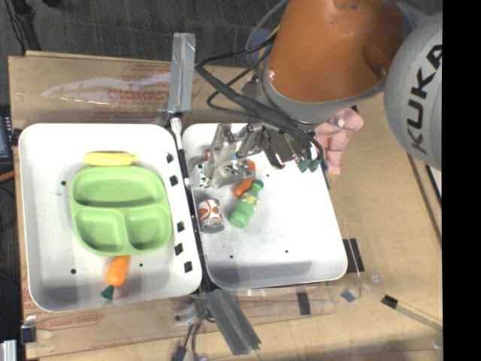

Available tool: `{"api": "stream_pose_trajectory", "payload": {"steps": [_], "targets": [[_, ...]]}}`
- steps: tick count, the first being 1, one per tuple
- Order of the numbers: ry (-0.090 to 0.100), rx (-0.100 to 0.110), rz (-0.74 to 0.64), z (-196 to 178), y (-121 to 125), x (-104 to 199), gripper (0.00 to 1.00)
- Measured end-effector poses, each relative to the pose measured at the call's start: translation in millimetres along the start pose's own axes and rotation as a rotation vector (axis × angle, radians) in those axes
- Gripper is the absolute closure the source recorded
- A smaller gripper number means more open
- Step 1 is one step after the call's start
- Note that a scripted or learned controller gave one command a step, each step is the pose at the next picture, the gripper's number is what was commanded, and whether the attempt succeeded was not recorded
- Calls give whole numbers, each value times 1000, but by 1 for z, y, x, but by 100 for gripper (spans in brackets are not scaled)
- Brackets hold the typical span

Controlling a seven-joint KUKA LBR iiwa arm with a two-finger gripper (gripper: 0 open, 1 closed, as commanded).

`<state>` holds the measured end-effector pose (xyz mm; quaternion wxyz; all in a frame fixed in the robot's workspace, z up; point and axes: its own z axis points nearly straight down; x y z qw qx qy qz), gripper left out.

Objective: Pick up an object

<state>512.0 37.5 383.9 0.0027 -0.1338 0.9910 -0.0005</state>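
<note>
My gripper (225, 164) hangs low over the back left part of the right bin (301, 247). Its metal fingers (218, 173) point down toward the bin floor, close to an orange piece (244, 187) and a green bottle (246, 204) that lies on its side. A small red and white can (210, 215) stands by the bin's left wall, just in front of the gripper. I cannot make out anything held between the fingers.
The left bin (45, 277) holds a green divided tray (120, 209), a yellow banana (110, 158) behind it and a toy carrot (116, 273) in front. A pink object (334, 141) sits at the right bin's back right edge. The arm's orange band covers the back.
</note>
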Motion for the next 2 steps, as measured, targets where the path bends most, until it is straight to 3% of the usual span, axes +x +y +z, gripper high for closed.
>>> {"api": "stream_pose_trajectory", "payload": {"steps": [1, 2], "targets": [[-1, -2, -931, -13, 14, -3, 100], [-5, 0, -939, -23, 16, -5, 100]]}}
